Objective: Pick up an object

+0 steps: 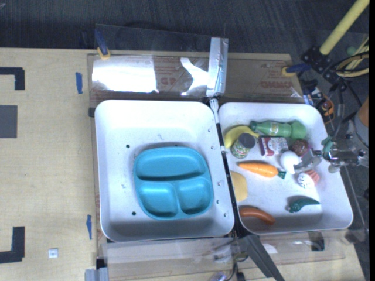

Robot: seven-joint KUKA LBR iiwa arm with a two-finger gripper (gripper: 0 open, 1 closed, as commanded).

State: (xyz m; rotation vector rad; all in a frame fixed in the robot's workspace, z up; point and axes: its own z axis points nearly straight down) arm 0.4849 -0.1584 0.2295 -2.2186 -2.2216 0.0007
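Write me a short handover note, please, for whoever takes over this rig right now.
Gripper: low at the right bin's right side, among the toys; whether it is open or shut can't be told.
Things: the right bin holds a green bottle, carrot, sausage and other toy food; a blue divided tray sits in the left bin.
Done: nothing visibly lifted.
Left: pick up one object.

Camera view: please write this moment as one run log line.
gripper: over right bin, near white egg | grasp: unclear | left bin: blue tray
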